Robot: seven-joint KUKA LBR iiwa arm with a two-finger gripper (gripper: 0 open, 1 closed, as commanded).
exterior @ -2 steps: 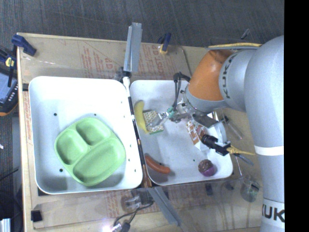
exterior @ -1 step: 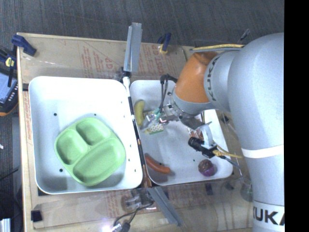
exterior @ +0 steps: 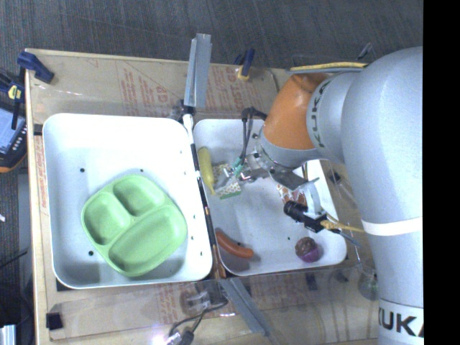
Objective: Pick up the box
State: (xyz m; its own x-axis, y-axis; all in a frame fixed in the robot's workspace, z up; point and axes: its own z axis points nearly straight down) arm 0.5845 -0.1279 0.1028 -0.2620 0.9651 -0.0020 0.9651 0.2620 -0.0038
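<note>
The box [exterior: 229, 186] is small, with a green and white speckled print. It lies in the right bin [exterior: 269, 264] near its left wall, beside a yellow banana [exterior: 206, 167]. My gripper [exterior: 238, 172] comes down from the right over the box's upper right end and looks to be touching it. The wrist and arm hide much of the bin's upper right.
A red-brown sausage [exterior: 234, 246] lies at the right bin's front left, and a dark purple round fruit [exterior: 307, 248] at its front right. The left bin [exterior: 65, 131] holds a green divided plate [exterior: 134, 225]. A clamp rail [exterior: 197, 70] stands behind the bins.
</note>
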